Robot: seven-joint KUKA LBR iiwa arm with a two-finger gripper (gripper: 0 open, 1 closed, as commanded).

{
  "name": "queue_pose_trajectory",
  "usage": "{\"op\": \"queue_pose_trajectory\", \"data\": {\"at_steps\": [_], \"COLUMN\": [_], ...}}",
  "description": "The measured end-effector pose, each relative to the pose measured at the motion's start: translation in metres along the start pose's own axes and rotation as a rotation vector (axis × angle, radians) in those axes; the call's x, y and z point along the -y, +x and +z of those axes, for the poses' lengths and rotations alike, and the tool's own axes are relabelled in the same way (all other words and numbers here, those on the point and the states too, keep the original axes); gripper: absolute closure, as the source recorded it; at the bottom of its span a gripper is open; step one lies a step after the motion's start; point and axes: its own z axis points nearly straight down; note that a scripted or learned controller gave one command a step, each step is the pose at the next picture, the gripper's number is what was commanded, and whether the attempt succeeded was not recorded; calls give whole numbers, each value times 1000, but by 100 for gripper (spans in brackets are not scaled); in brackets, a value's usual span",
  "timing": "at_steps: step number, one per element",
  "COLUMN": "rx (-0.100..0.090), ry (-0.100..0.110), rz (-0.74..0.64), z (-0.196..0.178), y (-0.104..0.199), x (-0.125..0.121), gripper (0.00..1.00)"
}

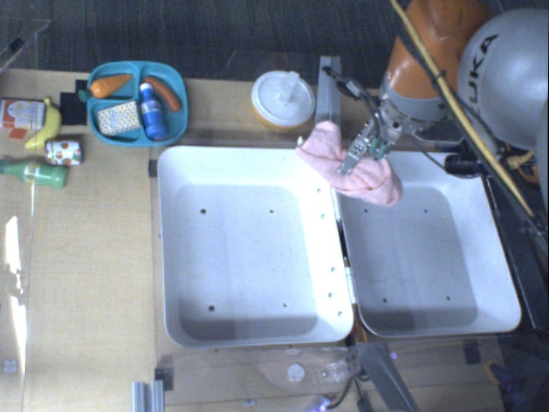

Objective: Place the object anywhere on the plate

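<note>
The gripper (358,155) is over the far left corner of the right bin (480,312), its fingers closed on a pink cloth (373,180) draped across the wall between the bins; a blue plate (176,84) sits on the bench (86,273), far left.

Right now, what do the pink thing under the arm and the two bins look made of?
Pink thing: soft cloth, matte; it droops and folds over the edge between the bins. Whether it is fleece or felt is unclear.
Bins: hard white plastic, probably; smooth, with a faint sheen, rounded moulded corners and small dark holes in the floors.
</note>
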Motion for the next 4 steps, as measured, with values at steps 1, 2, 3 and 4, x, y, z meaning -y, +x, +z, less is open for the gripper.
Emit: {"op": "queue_pose_trajectory", "data": {"at_steps": [1, 2, 3, 4], "rx": [-1, 1, 0, 2], "ry": [-1, -2, -2, -3], "rz": [-403, -661, -664, -665], "z": [6, 3, 5, -8], "y": [44, 78, 128, 170], "x": [-35, -66, -87, -114], "gripper": [100, 100, 100, 100]}}
